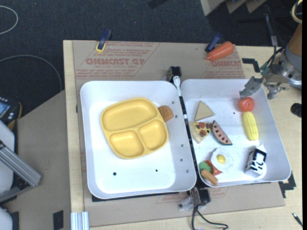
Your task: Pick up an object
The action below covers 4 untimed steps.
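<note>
Two white bins are seen: the left bin (91, 143) holds one yellow divided plate (134, 127); the right bin (276, 143) holds eight toy foods. Gripper (259, 87) is just above one tomato (246, 104); the fingers' state cannot be told. The bench (72, 71) is cardboard-topped.

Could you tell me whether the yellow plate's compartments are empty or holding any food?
Empty. All three compartments of the yellow plate show bare yellow; a brown piece lies beside its rim.

The yellow three-compartment plastic tray (133, 127) lies in the left white bin (91, 143). Right of that tray, in the right white bin (273, 143), lie toy foods. A brown round piece (166, 112) touches the tray's right edge.
</note>
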Tool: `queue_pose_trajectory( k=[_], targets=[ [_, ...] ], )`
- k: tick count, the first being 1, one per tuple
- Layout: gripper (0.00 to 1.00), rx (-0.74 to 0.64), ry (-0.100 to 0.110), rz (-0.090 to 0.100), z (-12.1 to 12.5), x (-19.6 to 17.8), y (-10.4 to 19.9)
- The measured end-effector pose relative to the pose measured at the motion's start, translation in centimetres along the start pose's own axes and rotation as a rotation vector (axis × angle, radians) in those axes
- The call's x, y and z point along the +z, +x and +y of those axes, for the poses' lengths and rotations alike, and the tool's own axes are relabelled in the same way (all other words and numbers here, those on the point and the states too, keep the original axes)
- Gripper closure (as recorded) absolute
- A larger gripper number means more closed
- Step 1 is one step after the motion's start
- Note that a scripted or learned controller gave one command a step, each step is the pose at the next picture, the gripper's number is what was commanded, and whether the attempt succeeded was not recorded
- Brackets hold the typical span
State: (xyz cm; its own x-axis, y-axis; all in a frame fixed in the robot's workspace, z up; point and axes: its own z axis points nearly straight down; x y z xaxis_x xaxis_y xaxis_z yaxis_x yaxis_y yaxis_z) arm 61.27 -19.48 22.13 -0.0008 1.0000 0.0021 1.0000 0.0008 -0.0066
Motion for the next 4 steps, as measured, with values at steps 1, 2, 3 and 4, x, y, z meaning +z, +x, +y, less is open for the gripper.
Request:
queue_pose_trajectory(
  k=[1, 2, 3, 4],
  targets=[
    [0.0, 0.0, 0.001, 0.0, -0.7, 5.4, 0.9],
    [0.0, -0.001, 0.0, 0.0, 0.0, 10.2, 0.7],
    [0.0, 0.0, -0.001, 0.0, 0.0, 13.9, 0.8],
    [1.0, 0.0, -0.008, -0.002, 0.2, 12.5, 0.8]
  ],
)
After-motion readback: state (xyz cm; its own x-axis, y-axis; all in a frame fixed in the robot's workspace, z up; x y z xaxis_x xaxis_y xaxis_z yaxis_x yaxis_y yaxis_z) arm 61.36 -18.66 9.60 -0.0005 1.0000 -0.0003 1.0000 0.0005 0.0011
